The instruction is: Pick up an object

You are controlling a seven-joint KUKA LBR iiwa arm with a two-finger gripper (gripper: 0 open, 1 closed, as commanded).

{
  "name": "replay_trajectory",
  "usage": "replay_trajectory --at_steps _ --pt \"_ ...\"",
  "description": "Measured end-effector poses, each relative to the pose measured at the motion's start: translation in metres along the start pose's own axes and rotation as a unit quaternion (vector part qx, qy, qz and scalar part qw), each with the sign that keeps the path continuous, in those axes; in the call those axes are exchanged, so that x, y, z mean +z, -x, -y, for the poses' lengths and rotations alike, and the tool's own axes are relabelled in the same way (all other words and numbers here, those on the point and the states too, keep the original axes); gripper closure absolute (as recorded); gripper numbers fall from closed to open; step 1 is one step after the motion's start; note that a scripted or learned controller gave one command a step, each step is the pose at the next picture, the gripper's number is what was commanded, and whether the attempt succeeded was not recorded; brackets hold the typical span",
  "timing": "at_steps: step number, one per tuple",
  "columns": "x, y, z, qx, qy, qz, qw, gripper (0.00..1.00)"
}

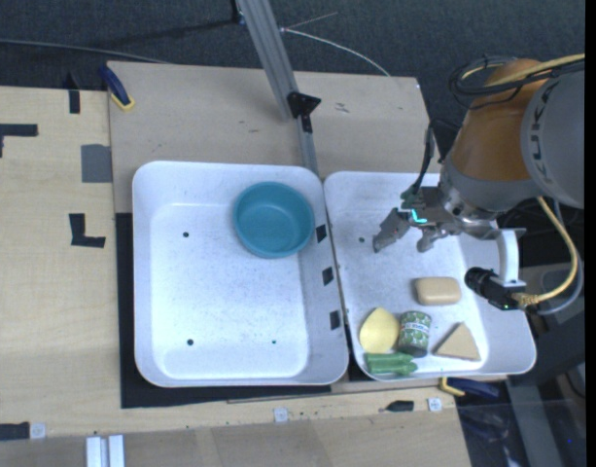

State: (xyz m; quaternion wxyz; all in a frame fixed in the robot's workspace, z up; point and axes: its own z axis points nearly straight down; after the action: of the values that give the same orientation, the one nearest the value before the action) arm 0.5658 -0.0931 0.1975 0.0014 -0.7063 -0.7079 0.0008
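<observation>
Bowl [272, 219] in left bin [171, 290]; block [436, 290], wedge [458, 343], can [414, 332] in right bin [361, 212].

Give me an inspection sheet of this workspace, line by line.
Surface: wooden bench bearing left bin and right bin, side by side.
Job's things: in the right bin's near end, tan block, yellow object, green can, tan wedge, green object.
Clutter: blue bowl in the left bin; black tape marks on the bench.
Grippers: gripper open over the right bin, holding nothing.
Cables: yellow cable and black cables beside the arm; thin wire behind the bins.
Surroundings: slanted metal pole, dark floor.
</observation>
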Motion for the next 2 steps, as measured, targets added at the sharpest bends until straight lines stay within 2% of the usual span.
replay_trajectory --at_steps 1,2 --pt "0.000 0.000 0.000 0.000 0.001 0.000 1.0000 0.00" --pt "0.056 -0.004 -0.008 0.000 -0.002 0.000 1.0000 0.00"
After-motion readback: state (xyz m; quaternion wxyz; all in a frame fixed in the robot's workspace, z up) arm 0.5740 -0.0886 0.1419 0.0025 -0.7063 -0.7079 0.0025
